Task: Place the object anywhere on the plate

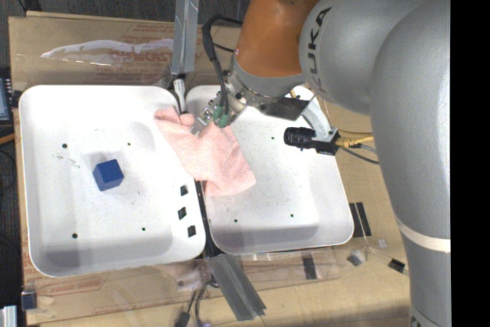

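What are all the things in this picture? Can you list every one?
bins: 2, white, side by side on the bench
cube: 1, blue, in the left bin
cloth: 1, pink, draped over the edge where the two bins meet
bench: 1, brown cardboard-like top, under the bins
tape: several black strips, on the bench by the right bin's near corner
arm: 1, grey with an orange band, reaching in from the right
gripper: 1, at the top edge of the cloth, above the bins' shared edge
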